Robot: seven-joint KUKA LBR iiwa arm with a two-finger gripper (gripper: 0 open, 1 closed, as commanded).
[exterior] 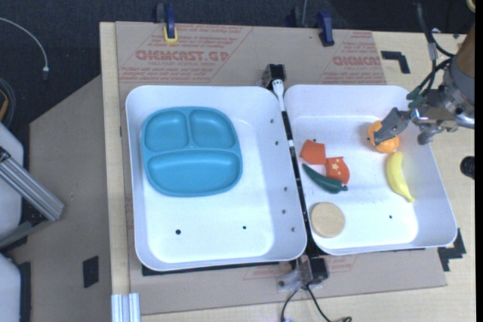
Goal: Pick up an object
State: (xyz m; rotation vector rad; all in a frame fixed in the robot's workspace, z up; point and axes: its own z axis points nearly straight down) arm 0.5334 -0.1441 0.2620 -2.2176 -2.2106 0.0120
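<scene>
**Ana:** While the end effector (pixel 398 124) is hanging over the right bin (pixel 355 237), how is it looking to you — clamped on something or not?

**Ben:** I am seeing one dark finger lying against the orange fruit (pixel 382 136) near the bin's far right wall, but the fruit is not showing between two fingers, so I am not calling it a grasp. Whether the fingers are spread or closed, I cannot tell from this angle.

**Ana:** So where is the fruit sitting relative to it?

**Ben:** It is sitting just below and to the left of the fingertips, touching or nearly so. The banana (pixel 398 177) is lying close beneath it, and the red pieces (pixel 326 160) and green pepper (pixel 324 179) are lying further toward the bin's middle, with the round tan disc (pixel 328 219) nearer the front. The blue divided plate (pixel 192 151) is resting in the left bin (pixel 211 249).

**Ana:** What is making this step go well, in your view?

**Ben:** I am thinking the fingers should be straddling the fruit's widest part before closing — a round thing is apt to be rolling away if pinched off-centre — and staying clear of the banana and the wall.
</scene>
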